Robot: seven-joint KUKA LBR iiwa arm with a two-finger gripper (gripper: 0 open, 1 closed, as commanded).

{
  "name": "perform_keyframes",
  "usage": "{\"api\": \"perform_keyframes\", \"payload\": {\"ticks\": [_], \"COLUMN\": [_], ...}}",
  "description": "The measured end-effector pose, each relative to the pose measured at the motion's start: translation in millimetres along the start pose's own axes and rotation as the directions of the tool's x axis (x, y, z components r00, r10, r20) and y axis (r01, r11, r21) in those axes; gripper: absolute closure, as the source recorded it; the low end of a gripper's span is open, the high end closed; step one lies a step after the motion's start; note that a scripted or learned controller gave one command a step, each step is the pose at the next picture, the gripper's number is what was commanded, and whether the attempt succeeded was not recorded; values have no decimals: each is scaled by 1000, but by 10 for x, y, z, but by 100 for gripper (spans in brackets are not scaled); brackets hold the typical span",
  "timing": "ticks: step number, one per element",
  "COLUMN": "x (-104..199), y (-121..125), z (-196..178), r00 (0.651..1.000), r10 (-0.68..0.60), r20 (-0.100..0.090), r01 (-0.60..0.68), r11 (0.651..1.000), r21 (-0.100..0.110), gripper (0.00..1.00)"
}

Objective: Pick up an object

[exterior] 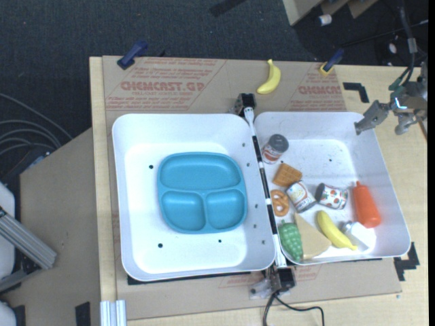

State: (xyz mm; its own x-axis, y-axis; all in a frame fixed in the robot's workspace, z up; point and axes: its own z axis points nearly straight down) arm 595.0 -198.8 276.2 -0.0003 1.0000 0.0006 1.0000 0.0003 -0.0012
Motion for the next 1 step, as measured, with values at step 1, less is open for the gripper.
{"api": "perform_keyframes", "payload": {"ticks": [1], "x": [-29], "y": [581], "z": [435], "r00": [1000], "r10": [-1], "r20": [2], "r01": [1], "r11": [1000], "r21": [-3], "gripper": [0]}}
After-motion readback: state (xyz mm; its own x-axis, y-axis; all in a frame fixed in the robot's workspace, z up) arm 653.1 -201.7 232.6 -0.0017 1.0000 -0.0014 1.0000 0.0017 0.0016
